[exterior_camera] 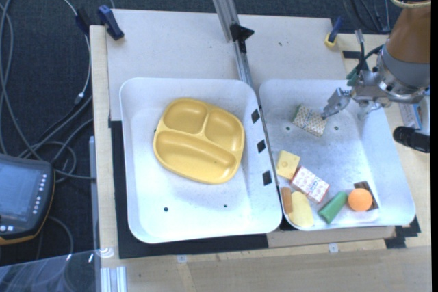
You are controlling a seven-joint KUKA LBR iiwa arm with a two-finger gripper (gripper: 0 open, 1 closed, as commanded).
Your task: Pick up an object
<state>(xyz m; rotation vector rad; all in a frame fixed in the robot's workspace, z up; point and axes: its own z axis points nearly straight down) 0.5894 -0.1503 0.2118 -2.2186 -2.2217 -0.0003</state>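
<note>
**Arm above the right-hand bin, gripper beside a patterned block**

We see the arm [408,37] enter from the right, its orange band above the grey wrist; the gripper [340,103] sits over the upper part of the right bin [383,147], its fingers pointing left toward a small checkered block [308,120]. The fingertip nearest the block lies just beside its upper right corner — whether it touches we cannot tell; nor can we tell whether the fingers stand apart or together, for they merge at this slant. The block lies tilted on the bin floor, apart from the other pieces.

Along the near edge of the right bin we note a cluster — a yellow cube [288,164]; a red-and-white patterned block [310,184] just beside it; a pale yellow oblong piece [301,210] with a thin orange piece [287,200] at its left; a green piece [333,206]; and an orange ball [360,200] touching a dark brown piece behind it.

The left bin [137,167] holds a yellow divided plate [199,140], lying flat near its upper middle.
</note>
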